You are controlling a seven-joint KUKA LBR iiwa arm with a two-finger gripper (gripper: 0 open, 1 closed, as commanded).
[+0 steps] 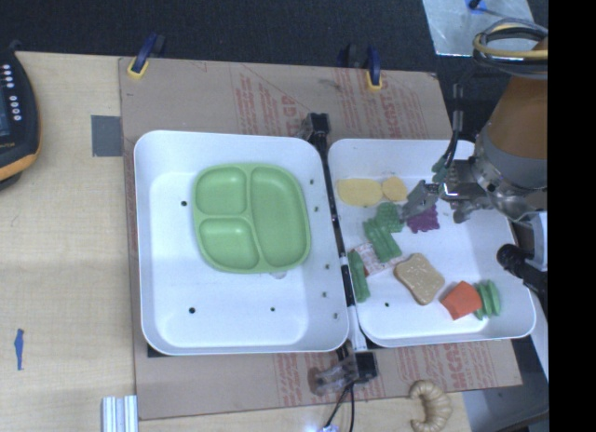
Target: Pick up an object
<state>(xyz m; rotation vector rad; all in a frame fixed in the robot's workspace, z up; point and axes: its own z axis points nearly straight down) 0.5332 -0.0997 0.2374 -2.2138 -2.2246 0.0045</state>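
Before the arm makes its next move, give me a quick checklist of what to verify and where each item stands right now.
1. Gripper over the right bin: ok, it sits above the bin's upper middle.
2. Target close by: ok, the purple piece lies right at the gripper, with the green toy just to its left.
3. Something held in the gripper: cannot tell, the view is too small there.
4. Neighbours crowding the grasp: not ok, the purple piece and green toy lie close together, and the yellow pieces sit just above.
5. Drop spot free: ok, the green divided plate in the left bin has nothing on it.
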